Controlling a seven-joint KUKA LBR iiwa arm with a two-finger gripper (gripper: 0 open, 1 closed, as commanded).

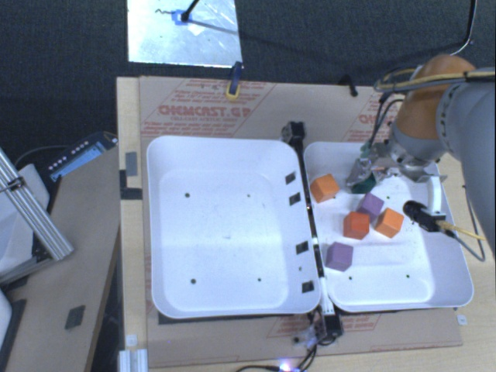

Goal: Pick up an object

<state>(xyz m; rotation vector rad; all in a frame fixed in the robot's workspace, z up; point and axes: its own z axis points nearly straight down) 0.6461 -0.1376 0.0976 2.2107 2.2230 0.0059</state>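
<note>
**Gripper low in the right bin, no block yet taken**

Nearest the camera, at the right bin's front-left area, a purple block lies alone, close to the divider between the 2 bins. Behind it, toward the bin's middle, 3 blocks cluster: a red-orange block, an orange block just beside it, and a purple block touching or nearly touching both from behind. Farther back, near the divider, sits another orange block. The left bin carries no blocks.

At the right bin's back edge, the gripper is down near the floor, between the rear orange block and the cluster. Whether its jaws stand apart or closed I cannot tell, and nothing is visibly held.

The step looks like the approach or descent before a grasp. The next move calls for centring over 1 block, likely the rear orange one, which stands apart from its neighbours, then closing and lifting straight up.
</note>
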